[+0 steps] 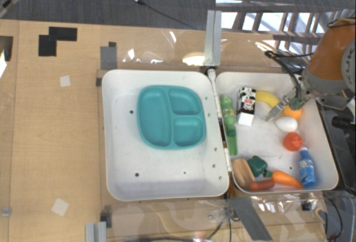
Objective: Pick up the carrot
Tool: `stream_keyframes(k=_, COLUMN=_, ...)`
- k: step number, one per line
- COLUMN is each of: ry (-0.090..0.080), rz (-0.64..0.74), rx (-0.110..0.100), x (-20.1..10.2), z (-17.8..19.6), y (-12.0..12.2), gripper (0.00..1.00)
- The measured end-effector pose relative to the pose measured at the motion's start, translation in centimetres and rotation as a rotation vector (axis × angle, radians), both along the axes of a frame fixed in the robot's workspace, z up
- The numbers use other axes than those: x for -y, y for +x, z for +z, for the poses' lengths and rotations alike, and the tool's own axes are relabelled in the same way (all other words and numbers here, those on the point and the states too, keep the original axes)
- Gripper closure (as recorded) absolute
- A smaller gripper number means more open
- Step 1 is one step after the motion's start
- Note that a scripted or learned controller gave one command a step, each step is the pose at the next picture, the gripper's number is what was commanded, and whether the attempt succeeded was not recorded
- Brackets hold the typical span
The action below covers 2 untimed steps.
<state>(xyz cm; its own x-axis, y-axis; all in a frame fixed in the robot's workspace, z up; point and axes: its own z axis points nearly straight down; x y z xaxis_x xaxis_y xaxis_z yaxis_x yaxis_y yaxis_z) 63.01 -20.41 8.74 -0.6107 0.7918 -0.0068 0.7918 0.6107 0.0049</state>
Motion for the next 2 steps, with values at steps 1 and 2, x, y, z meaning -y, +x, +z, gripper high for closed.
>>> stream_keyframes(k=1, ry=-0.003, rz=0.007, rx=0.010, x=-0.2, z=1.3, y=0.3, gripper=1.00)
stream_keyframes(k=2, ry=0.000, rz=-0.012, rx=0.001, x=0.2, z=0.0, y=-7.3, gripper=1.00)
